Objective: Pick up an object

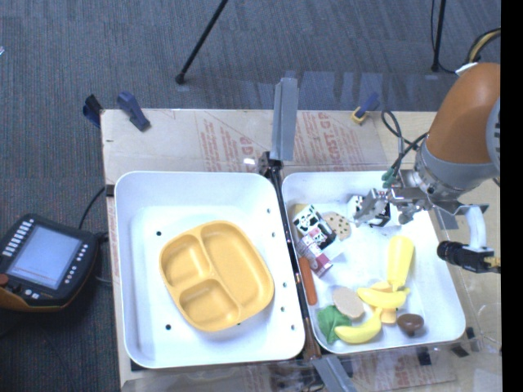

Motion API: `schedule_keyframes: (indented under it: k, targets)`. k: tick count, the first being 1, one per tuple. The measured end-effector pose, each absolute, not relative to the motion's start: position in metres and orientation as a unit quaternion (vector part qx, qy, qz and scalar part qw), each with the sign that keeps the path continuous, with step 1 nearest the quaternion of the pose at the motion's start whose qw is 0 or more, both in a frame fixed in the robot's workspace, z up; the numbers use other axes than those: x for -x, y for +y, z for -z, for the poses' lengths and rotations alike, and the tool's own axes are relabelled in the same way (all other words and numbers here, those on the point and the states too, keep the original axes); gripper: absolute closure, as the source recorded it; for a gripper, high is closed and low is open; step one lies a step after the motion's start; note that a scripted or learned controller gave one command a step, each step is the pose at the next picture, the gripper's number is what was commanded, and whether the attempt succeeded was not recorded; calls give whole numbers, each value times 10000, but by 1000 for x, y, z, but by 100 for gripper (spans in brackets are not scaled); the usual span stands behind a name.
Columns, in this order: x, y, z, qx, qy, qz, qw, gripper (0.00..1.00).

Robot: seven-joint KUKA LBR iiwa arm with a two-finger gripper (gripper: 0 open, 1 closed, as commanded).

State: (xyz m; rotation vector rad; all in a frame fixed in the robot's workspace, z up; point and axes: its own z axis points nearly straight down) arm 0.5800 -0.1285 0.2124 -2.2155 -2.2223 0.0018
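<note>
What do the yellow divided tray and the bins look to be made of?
Tray: probably moulded plastic, matte yellow, with rounded compartment walls and an even colour. Bins: likely thin formed plastic, smooth white with a slight sheen, with rounded corners and rolled rims. Neither can be confirmed by look alone.

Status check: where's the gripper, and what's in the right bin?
Gripper low over right white bin, upper area, nothing seen held. Yellow toy banana and black-and-white cow-print carton lying loose. Yellow divided plate alone in left white bin.
</note>
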Motion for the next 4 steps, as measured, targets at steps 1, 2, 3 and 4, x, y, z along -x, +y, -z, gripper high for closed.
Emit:
schedule_keyframes:
  k: [1,2,3,4]
  targets:
    - [-645,-153,-213,6396,-7687,0,-2,0]
    - [-648,-154,-117,6068,-7948,28,-58,0]
    - [-653,-164,-104,6031,-7976,54,-120,0]
    - [-646,-132,-162,5355,-8445,18,-31,0]
